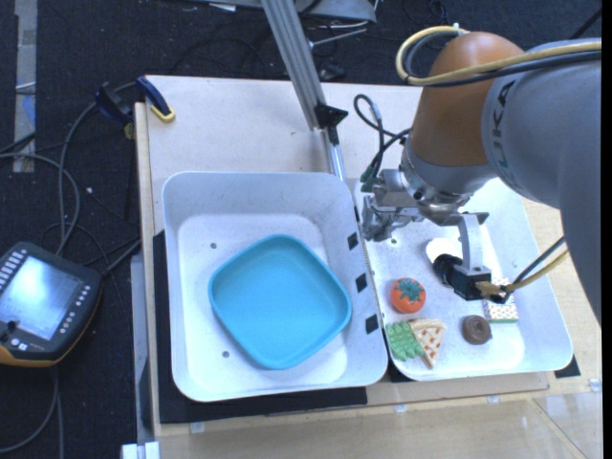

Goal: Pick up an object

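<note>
Progress: the pick is looking barely begun, since every object is lying loose in the bins and nothing is hanging from the arm.
Hand: the grey two-finger hand point(379, 223) is hovering low over the upper left corner of the right-hand shallow white bin point(547, 338), close to the wall dividing the two bins; whether it is apart or together is not showing at this slant, so I cannot tell.
Candidates: a red toy tomato with a green top point(408, 295) is sitting nearest, just below the hand and apart from it; a toy pizza slice point(430, 338) is lying touching a green leafy toy piece point(403, 340) at the bin's near edge; a small brown round piece point(476, 329) is resting beside them.
Left bin: a light blue square plastic plate point(279, 299) is lying in the left-hand white bin point(191, 199), well apart from the hand.
Bench: the pale bench point(229, 122) is carrying both bins side by side.
Remaining: judging from this, the hand is needing to settle on one object, close on it and lift it clear; all of that is looking undone.
</note>
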Robot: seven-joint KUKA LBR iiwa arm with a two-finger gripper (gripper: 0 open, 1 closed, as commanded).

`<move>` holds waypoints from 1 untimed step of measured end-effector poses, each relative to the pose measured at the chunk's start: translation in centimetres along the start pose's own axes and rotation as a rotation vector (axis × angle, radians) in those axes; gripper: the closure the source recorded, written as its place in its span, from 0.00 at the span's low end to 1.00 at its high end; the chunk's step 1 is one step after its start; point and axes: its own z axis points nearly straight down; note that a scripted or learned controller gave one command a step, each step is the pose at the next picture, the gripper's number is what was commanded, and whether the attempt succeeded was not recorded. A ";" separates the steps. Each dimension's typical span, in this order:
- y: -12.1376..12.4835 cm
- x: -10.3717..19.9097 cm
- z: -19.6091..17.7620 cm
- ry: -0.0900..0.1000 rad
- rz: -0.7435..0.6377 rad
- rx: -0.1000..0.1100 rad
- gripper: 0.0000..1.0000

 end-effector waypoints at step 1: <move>1.6 5.9 -0.2 0.000 0.000 0.000 1.00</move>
